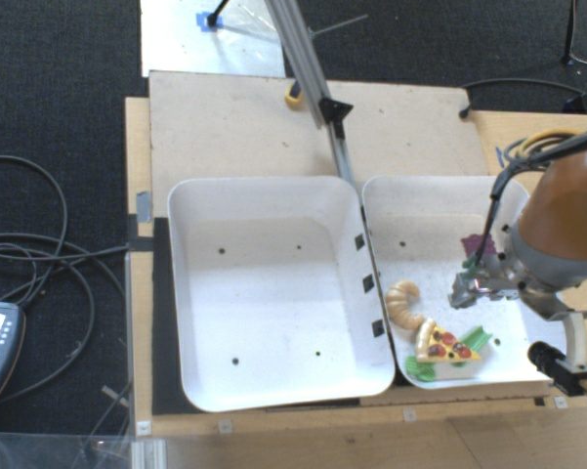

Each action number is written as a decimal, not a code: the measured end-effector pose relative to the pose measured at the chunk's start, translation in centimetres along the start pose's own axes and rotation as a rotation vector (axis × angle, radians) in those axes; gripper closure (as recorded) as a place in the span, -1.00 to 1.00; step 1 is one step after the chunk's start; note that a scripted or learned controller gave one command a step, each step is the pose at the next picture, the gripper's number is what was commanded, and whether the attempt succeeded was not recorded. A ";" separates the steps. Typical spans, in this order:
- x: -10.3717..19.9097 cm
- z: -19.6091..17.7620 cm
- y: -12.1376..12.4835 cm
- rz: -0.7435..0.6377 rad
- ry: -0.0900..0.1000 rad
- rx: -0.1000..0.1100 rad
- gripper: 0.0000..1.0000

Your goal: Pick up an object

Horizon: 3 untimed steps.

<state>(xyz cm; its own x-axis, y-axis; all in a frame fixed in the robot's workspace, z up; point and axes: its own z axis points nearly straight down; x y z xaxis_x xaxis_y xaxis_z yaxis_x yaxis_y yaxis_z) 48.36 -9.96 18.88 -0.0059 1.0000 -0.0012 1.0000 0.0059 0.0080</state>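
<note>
While the task names no particular object, we see three candidates in the right bin (410,198). A pale tan croissant-shaped toy (403,304) lies curled near the bin's left wall, toward the front. Just in front of it and to the right, a toy pizza slice (446,344) rests by the front edge, yellow crust with red dots on top, and it overlaps a green leafy piece (474,341) that pokes out on its right side and at its left tip. A small purple object (479,246) sits near the right wall, partly hidden by the arm, so we cannot tell its shape.

We can read no brand, label or writing on any of these things.

We see the arm (566,228) enter from the right, its orange band above the grey wrist, bent down over the right bin's right side. The gripper (466,291) hangs low between the purple object and the pizza slice, apart from the croissant-shaped toy. We cannot tell whether it is spread or pressed together, and we see nothing pinched in it.

The left bin (264,193) sits beside the right one.
</note>
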 end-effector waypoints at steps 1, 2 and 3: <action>-0.8 -6.1 0.5 0.001 -0.001 -0.001 1.00; -0.9 -6.7 0.6 0.001 0.001 0.006 1.00; 3.2 -6.5 3.4 -0.004 0.002 0.005 1.00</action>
<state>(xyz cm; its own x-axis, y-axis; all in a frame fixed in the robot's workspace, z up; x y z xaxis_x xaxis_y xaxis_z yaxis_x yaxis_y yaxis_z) 51.68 -6.77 25.41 -0.0095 1.0000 0.0012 1.0000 0.0095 0.0030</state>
